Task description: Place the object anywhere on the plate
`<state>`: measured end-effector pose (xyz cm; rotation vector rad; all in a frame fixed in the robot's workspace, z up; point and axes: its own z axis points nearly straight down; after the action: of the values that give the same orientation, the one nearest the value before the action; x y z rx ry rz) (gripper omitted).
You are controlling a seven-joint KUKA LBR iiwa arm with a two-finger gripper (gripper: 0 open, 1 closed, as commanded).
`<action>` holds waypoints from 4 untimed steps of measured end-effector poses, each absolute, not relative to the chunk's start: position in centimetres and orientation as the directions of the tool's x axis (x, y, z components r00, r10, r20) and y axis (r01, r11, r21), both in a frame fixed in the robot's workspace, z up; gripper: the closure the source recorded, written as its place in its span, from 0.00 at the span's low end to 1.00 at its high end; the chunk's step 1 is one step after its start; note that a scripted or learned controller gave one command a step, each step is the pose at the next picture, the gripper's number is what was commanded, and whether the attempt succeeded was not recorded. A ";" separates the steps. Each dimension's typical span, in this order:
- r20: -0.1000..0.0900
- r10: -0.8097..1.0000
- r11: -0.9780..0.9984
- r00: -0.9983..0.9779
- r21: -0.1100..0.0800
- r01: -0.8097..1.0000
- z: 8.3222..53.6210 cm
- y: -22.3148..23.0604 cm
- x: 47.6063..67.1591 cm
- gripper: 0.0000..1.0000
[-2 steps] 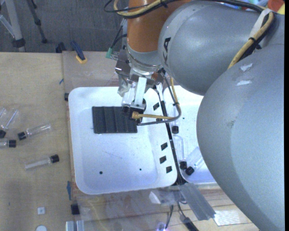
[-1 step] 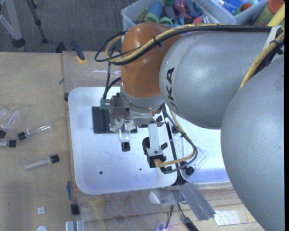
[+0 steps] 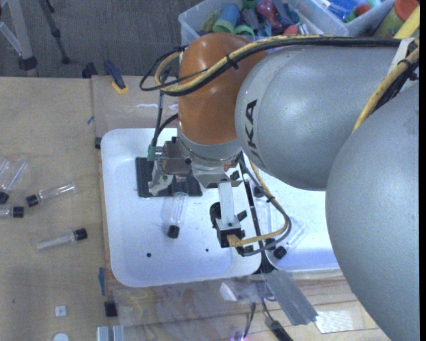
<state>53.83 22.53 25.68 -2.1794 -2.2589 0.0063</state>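
Note:
A clear plastic vial (image 3: pixel 176 211) with a black cap (image 3: pixel 172 231) lies in the white bin (image 3: pixel 126 253), cap end toward the front. Its upper end reaches the edge of a flat black plate (image 3: pixel 144 178) at the bin's back left. My gripper (image 3: pixel 166 181) hangs over the plate's right part, right above the vial's upper end. The arm's orange band and grey wrist hide the rest of the plate and the point where gripper and vial meet. Whether the vial is held is not visible.
Several more capped vials (image 3: pixel 58 238) lie loose on the wooden bench left of the bin. Another vial cap (image 3: pixel 279 252) peeks out by the black cable (image 3: pixel 266 233) under the arm. Tubs of colourful toys (image 3: pixel 239 16) stand at the back. The arm covers the right bin.

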 end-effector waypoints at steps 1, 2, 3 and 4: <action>-0.003 0.930 -0.368 0.368 -0.006 0.930 13.0 20.7 51.2 0.00; 0.006 0.795 -0.606 0.606 0.004 0.795 9.0 22.3 48.2 0.00; -0.003 0.675 -0.738 0.738 -0.002 0.675 25.9 16.9 50.5 0.00; -0.005 0.626 -0.780 0.780 -0.003 0.626 13.4 22.5 47.8 0.00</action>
<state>47.82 22.47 13.39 -2.9623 -1.0423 0.0098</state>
